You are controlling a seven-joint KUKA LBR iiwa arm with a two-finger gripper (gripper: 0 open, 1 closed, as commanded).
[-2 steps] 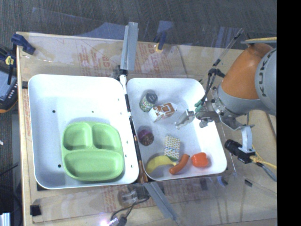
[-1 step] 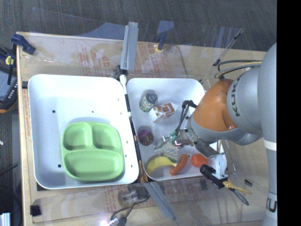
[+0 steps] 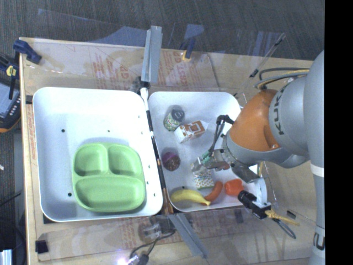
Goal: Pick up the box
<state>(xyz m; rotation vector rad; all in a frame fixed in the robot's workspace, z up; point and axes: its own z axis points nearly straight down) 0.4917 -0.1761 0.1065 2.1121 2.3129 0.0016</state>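
Lying upper-left of gripper [image 3: 205, 162], box [image 3: 191, 130], apart

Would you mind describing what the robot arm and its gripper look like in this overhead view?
The arm is a thick, rounded grey body with dark lettering on its side and a glossy orange band above the wrist. A thin black cable loops off the wrist over the right bin. The gripper is a small grey metal assembly with a spot of green on it; its finer details are too small to tell.

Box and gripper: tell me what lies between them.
In the camera view, bare white bin floor separates the box from the gripper; nothing sits in that gap. The box lies up-left of the gripper.
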